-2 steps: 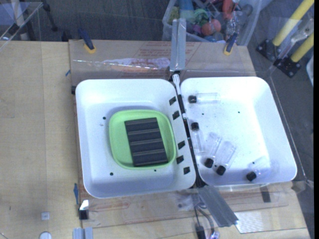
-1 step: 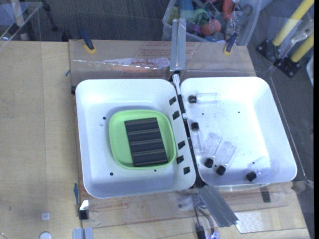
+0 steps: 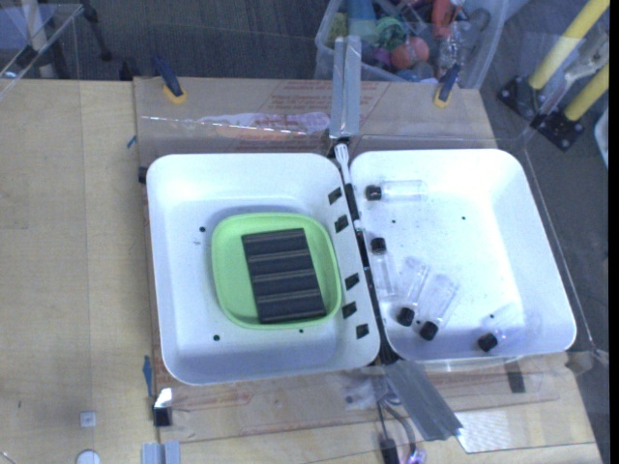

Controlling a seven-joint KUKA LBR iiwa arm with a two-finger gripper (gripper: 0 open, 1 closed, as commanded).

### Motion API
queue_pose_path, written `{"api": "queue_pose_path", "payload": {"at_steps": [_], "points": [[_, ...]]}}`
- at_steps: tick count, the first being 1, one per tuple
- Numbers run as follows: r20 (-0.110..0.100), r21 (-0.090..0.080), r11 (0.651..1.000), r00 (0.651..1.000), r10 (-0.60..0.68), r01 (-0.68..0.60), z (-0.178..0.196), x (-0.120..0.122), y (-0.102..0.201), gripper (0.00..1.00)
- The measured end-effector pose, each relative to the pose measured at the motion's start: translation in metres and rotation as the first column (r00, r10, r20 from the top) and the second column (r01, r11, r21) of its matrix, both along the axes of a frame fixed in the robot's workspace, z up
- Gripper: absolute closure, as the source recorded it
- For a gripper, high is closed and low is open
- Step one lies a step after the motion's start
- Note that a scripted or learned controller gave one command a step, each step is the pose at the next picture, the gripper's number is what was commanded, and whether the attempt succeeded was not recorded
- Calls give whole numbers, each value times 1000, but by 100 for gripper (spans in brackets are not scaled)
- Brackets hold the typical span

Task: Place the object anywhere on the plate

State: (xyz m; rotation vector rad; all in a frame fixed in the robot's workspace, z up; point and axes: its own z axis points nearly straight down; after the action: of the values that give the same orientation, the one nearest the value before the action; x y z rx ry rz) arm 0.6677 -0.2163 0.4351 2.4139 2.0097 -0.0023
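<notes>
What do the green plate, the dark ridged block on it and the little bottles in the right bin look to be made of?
Green plate: probably plastic, a uniform lime colour with a soft, low sheen. Dark ridged block: matte black, maybe rubber or foam; it shows no glare and has moulded ribs. Small bottles: clear plastic or glass with black caps; the white bin floor shows through them.

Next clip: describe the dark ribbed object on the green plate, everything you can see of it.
The dark object is a flat, near-black rectangular slab with crosswise ridges splitting it into about four bands; it looks matte, maybe rubber or plastic. It lies flat, turned slightly, near the middle of the green plate in the left bin, touching only the plate.
</notes>
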Motion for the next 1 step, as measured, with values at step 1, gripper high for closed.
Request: {"api": "queue_pose_path", "payload": {"at_steps": [1], "points": [[0, 1, 998, 998, -68, 68, 0, 0, -1, 0]]}}
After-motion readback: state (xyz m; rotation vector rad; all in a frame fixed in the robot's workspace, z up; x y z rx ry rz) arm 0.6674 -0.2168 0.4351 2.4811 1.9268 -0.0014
